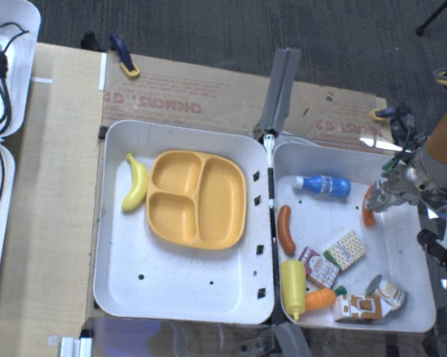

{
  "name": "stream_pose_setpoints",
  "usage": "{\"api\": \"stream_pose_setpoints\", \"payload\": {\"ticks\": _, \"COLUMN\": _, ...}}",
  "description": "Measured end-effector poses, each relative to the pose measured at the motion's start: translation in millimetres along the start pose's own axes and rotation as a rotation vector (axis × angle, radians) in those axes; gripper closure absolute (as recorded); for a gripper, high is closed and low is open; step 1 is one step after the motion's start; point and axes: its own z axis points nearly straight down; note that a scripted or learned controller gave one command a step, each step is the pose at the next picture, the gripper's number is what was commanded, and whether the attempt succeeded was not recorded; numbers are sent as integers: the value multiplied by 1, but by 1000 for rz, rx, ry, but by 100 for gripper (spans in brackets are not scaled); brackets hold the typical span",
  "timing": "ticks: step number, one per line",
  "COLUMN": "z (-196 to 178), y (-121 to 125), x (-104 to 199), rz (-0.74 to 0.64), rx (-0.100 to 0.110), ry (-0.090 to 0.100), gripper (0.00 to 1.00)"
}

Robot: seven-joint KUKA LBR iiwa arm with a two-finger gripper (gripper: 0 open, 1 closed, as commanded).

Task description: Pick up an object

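One hand (pixel 377 204) low at right bin (pixel 421 318) far edge over small orange-red item (pixel 369 216), grip state unclear, likely to clip wall and miss.

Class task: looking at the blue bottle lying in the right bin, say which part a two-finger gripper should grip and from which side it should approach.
Grip the blue bottle across its round middle, coming from above. It lies on its side, long axis left-right, with bare floor on both long sides for the fingers.

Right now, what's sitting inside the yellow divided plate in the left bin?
Nothing shows in the yellow plate; all three compartments look bare. The banana lies beside its left rim, on the left bin floor. Whatever is under the plate is hidden.
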Motion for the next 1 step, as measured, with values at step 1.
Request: {"api": "stream_pose_setpoints", "payload": {"ticks": 1, "z": 0, "y": 0, "x": 0, "rz": 0, "rx": 0, "ry": 1, "gripper": 0}}
